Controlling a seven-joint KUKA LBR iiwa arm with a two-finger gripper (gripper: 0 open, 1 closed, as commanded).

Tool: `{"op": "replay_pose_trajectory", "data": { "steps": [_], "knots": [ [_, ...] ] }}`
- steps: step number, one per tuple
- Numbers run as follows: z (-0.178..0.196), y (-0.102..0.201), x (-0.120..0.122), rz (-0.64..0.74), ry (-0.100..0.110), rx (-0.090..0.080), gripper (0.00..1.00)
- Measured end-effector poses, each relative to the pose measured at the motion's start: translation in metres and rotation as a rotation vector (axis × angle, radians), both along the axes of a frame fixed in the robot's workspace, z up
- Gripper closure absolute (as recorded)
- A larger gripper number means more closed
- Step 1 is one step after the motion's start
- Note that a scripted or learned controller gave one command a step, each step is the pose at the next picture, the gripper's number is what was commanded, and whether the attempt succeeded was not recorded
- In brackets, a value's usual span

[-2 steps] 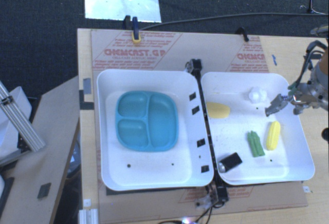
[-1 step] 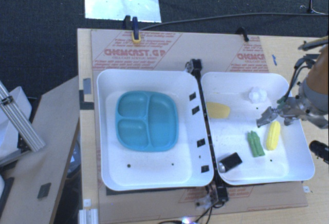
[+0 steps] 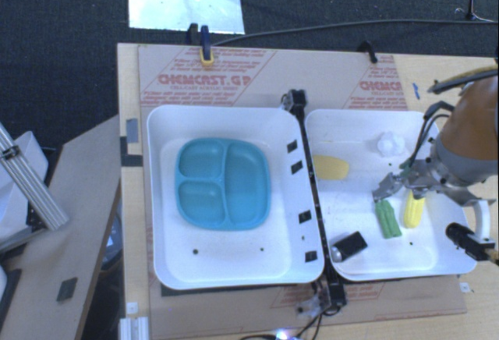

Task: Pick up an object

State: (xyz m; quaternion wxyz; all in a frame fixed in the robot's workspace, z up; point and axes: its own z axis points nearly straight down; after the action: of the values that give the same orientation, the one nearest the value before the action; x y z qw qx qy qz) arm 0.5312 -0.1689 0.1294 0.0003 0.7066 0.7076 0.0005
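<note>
Where the arm (image 3: 468, 136) reaches in from the right, its orange band is seen above the right bin (image 3: 366, 122), and the gripper (image 3: 401, 186) is lowered into that bin. Whether the jaws are apart or together cannot be told; the metal parts at the wrist are too small and blurred for a finding. No object is seen between them.

Just below the gripper, two small objects are recorded on the bin floor: a green block (image 3: 387, 218), slightly tilted, and a yellow block (image 3: 413, 210) just beside it on the right. The two lie close together; contact between them cannot be confirmed. The upper end of the green block lies nearest the gripper.

A flat yellow piece (image 3: 330, 168) is noted near the left wall of the same bin, well apart from the blocks. A small white item (image 3: 388, 145) lies towards the far wall. A black rectangular object (image 3: 348, 245) rests in the near left corner.

In the left bin (image 3: 168, 253), a blue divided plate (image 3: 224, 182) is set flat, near the middle. Both bins rest side by side on a brown printed sheet (image 3: 234, 73).
</note>
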Motion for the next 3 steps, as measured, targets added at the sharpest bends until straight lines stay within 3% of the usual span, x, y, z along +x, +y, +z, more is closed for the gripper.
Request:
{"op": "replay_pose_trajectory", "data": {
  "steps": [1, 3],
  "knots": [
    [0.012, -0.001, 0.0, -0.001, -0.002, -0.002, 1.0],
    [0.121, -0.005, 0.009, 0.003, -0.005, -0.002, 1.0]
  ]
}}
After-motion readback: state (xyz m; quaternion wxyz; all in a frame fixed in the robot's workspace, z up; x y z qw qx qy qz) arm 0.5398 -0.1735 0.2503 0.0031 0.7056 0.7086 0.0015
